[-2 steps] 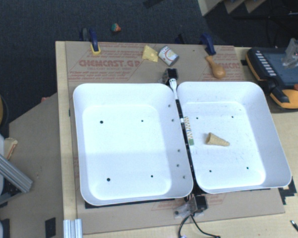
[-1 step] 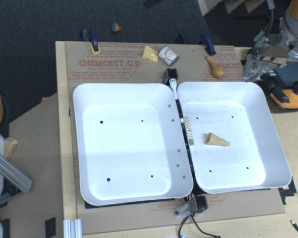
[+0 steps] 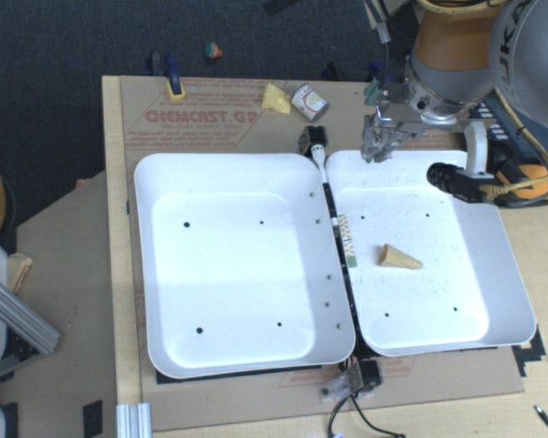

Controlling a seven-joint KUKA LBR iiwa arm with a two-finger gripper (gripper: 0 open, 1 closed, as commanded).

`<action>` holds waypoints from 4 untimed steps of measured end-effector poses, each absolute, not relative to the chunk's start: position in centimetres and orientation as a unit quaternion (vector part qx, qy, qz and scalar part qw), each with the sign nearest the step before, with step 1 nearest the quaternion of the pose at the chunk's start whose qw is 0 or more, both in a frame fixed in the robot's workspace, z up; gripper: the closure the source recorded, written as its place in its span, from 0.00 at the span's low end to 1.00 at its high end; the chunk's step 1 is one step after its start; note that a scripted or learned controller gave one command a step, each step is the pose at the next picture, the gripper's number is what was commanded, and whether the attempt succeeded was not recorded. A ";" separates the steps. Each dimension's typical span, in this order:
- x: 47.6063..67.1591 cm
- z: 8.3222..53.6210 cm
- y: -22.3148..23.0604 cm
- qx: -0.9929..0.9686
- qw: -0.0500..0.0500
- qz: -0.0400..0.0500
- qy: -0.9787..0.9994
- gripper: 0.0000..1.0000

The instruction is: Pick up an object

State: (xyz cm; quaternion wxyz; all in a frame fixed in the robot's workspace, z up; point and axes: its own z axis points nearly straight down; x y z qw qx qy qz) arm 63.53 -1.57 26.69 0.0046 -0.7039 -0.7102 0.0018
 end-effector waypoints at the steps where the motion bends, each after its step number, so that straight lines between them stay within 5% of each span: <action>1: 61.3 41.3 4.8 -0.704 -0.005 -0.008 -0.710 1.00; 2: 62.7 35.3 15.9 -0.703 0.004 0.002 -0.711 1.00; 3: 59.8 36.7 7.2 -0.710 0.000 0.002 -0.704 1.00; 4: 56.9 32.2 13.9 -0.705 0.003 0.002 -0.709 1.00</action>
